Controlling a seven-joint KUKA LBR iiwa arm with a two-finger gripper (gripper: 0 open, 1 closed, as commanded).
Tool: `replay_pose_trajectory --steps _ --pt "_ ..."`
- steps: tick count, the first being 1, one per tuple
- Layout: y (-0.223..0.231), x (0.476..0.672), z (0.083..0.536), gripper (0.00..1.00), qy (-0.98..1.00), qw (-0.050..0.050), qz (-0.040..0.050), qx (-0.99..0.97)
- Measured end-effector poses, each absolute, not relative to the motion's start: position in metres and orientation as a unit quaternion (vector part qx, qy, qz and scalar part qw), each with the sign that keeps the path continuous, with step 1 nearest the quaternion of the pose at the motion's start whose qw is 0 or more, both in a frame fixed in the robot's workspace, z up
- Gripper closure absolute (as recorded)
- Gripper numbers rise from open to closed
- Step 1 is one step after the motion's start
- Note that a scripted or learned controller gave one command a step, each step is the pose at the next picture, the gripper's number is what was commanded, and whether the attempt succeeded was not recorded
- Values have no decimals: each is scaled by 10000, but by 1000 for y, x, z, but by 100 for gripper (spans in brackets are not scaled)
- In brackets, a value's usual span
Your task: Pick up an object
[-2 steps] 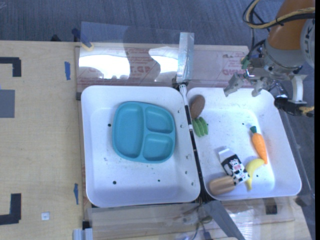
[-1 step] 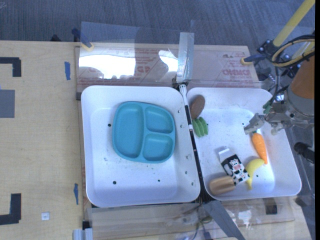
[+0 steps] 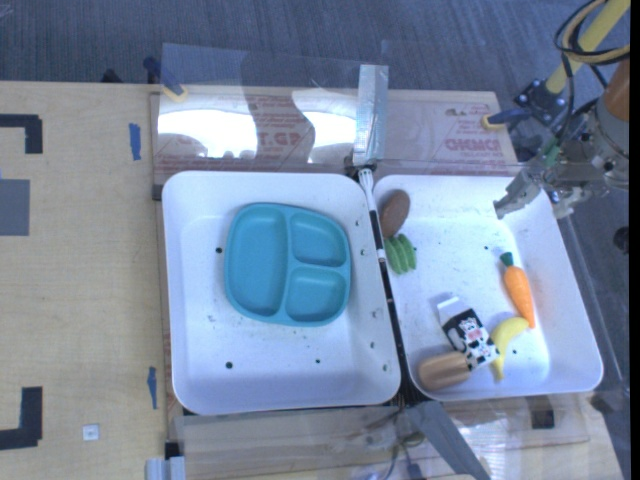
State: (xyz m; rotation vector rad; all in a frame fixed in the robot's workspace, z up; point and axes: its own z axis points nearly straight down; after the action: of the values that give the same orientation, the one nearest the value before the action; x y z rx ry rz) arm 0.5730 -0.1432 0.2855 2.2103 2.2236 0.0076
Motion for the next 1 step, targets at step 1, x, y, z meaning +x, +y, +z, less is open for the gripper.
replay_pose_trajectory --steps 1 --pt "-175 543 247 0 6844 -24 -17 7291"
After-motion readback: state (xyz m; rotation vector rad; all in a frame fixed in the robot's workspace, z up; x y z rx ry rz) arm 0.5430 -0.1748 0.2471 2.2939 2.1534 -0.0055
